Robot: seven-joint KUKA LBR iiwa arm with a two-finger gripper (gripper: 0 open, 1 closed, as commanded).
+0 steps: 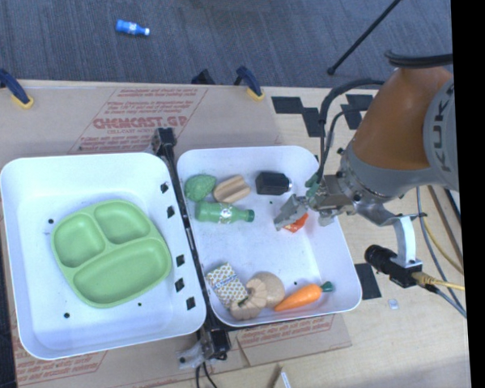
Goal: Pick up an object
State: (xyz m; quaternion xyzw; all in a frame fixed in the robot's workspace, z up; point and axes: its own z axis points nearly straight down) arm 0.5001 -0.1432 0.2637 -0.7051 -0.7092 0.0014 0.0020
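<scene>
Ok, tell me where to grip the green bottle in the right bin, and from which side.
Grip the green bottle across its wider body, near the label end, coming straight down from above. It lies flat on the right bin floor with its long axis running left-right, so the fingers should close across its width. The leafy green piece sits close behind, so stay toward the middle, probably.

This looks like a robotics lab or test cell. A grey and orange industrial arm [406, 136] reaches in at the frame's right, trailing black and yellow cables [440, 252]. Two white bins [31, 180] sit on brown printed cardboard [141, 113], fixed by blue clamps [14, 87] along the upper edge. Grey carpet [242, 27] fills the top. Toy food, such as a plastic carrot [301, 297], lies at lower centre.
</scene>
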